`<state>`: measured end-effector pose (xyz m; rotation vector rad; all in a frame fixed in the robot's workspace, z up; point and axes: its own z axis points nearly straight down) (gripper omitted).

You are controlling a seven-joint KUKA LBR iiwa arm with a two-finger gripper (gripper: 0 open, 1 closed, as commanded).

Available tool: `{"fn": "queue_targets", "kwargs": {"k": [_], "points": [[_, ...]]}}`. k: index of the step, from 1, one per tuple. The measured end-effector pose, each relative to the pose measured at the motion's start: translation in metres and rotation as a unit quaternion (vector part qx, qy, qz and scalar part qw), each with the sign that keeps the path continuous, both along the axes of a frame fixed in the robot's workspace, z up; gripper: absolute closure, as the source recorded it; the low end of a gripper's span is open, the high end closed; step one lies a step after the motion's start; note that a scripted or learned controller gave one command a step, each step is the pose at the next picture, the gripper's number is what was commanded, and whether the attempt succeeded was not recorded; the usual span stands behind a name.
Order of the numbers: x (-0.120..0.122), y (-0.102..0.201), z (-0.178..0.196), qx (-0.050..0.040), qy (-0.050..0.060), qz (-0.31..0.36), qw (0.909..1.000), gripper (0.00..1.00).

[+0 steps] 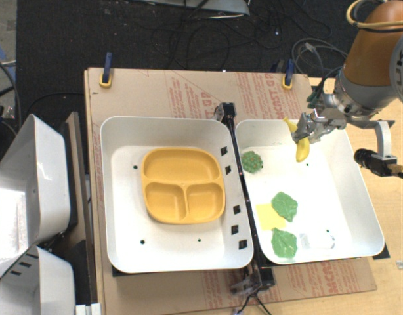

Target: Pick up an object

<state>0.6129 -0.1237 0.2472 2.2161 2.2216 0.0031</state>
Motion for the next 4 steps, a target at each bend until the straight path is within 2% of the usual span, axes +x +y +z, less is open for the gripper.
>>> {"fn": "queue_targets", "kwargs": {"k": [1, 4], "points": [[-0.015, 0.047, 0.006, 0.0011, 0.002, 0.002, 1.0000, 1.00], [-0.035, 0.180, -0.003, 0.0010, 0.003, 0.003, 1.0000, 1.00]]}}
